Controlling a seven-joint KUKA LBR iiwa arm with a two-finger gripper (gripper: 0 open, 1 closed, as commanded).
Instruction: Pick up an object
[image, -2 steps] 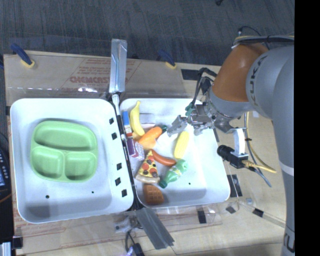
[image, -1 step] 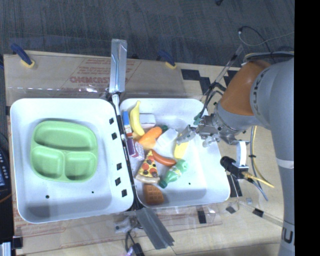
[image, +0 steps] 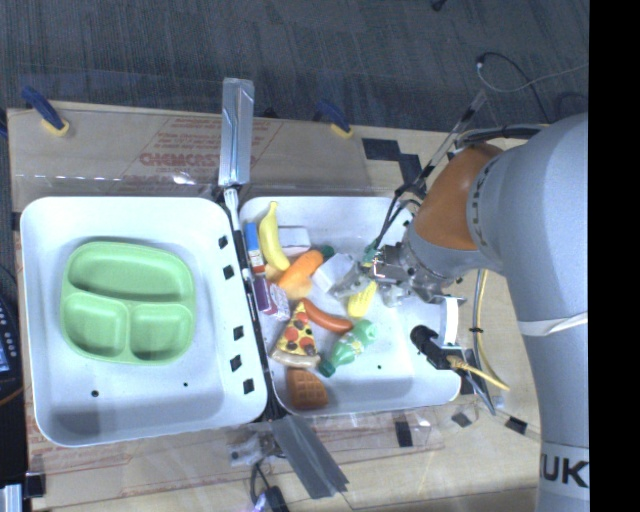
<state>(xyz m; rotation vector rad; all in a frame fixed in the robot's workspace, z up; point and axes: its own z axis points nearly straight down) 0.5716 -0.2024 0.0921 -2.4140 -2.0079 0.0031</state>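
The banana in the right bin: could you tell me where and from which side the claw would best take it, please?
Probably across the middle of the banana, coming straight down. It lies flat, running roughly parallel to the bin's left wall, with the carrot touching its lower end. The upper half looks freer, so closing across its narrow width there seems safest.

I see two white bins (image: 40, 300); the left one carries a pale green tray (image: 128, 298). In the right bin, toward ten o'clock, a yellow banana (image: 270, 236) and an orange carrot (image: 300, 272). Around six o'clock: a red-orange sausage (image: 326, 318), a pizza slice (image: 298, 338) dotted red on yellow, a green bottle (image: 346, 349), brown bread (image: 307, 388). My arm (image: 540, 230) is grey with an orange band.
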